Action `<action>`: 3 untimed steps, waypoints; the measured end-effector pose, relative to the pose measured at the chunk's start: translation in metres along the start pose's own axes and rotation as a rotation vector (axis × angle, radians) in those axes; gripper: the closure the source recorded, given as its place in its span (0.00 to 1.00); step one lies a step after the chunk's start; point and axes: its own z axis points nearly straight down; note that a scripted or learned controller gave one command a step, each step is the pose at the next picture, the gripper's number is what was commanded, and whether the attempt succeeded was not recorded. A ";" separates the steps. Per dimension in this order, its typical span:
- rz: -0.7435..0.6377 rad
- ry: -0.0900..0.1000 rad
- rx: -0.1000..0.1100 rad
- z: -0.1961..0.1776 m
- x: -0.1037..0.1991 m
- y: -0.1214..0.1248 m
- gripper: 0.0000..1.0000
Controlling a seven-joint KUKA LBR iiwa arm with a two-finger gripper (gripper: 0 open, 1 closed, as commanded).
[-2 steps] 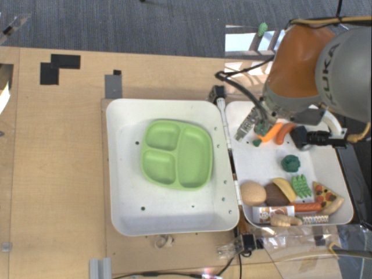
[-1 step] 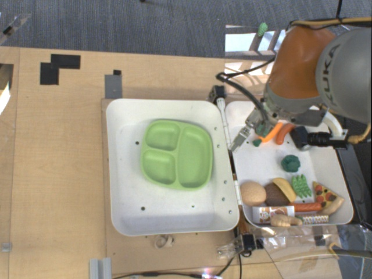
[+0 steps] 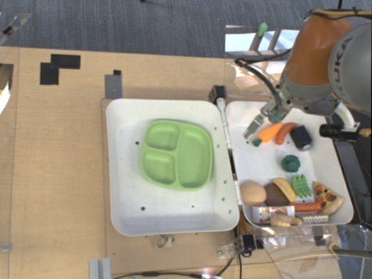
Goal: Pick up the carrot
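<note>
Camera view from above: a wooden counter (image 3: 52, 173) carries two shallow white bins. The left bin (image 3: 125, 156) holds a smooth green divided plate (image 3: 176, 154) with bare floor around it. The right bin (image 3: 244, 121) is crowded along its near edge with toy foods, partly overlapping. The grey and orange arm (image 3: 325, 57) covers its far right corner. The fingers (image 3: 261, 122) point down beside the orange carrot (image 3: 269, 133); whether they grip it cannot be told.
</note>
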 end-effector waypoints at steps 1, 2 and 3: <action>0.209 0.006 0.004 0.061 -0.016 -0.036 0.00; 0.274 0.000 0.000 0.100 -0.049 -0.033 0.00; 0.136 -0.001 -0.002 0.098 -0.008 -0.053 0.00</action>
